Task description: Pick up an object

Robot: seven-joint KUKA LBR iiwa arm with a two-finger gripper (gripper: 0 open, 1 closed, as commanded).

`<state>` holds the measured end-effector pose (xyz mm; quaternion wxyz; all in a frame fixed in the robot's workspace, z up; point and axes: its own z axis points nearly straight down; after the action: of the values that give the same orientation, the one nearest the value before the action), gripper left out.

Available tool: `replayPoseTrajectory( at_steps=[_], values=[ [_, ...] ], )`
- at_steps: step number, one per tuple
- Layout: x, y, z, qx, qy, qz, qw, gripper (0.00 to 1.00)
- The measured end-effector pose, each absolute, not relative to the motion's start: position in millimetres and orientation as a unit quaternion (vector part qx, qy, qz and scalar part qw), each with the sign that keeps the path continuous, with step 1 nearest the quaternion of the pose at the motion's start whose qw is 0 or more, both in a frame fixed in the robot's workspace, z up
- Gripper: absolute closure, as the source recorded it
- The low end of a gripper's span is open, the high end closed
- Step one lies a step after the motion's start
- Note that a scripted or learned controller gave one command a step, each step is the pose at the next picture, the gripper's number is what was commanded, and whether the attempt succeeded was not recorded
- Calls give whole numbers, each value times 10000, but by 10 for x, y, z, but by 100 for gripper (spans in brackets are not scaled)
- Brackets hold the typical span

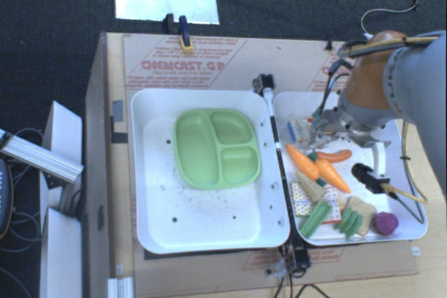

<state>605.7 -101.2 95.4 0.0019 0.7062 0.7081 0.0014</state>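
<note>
Gripper [323, 139] low over the upper-left part of the right bin [408, 230], arm [412, 80] coming in from the right, its orange band [367, 77] above the wrist. The tip is buried among cables and wrist hardware; released or clenched, cannot tell, and nothing is visibly held.

Just below the gripper: two orange carrots [318, 167] lying slantwise side by side, a thinner reddish-orange piece [335, 155] above them. A small printed card [300, 129] lies just left of the gripper, near the bin's wall. Further down: a tan block [312, 190], a checked card [307, 204], green pods [318, 215], a tan bread-like piece [360, 206] with more green on it, a purple ball-like thing [386, 222] in the lower right corner. A black part [367, 176] hangs off the arm to the right of the carrots.

Left bin [150, 220] holds a green divided plate [215, 149]. Both bins sit on the worktop [181, 59].

Risks, as judged: the things lie crowded, several touching, so a descent could pin two at once or nudge a carrot aside. Rounded carrots may roll out of a pinch. The flat card near the wall offers little to catch.
</note>
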Motion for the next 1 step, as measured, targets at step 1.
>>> replayPoseTrajectory(
  at_steps=[1],
  values=[
    [6057, -1012, 953, 7061, 7081, 14, 18, 0]
  ],
)
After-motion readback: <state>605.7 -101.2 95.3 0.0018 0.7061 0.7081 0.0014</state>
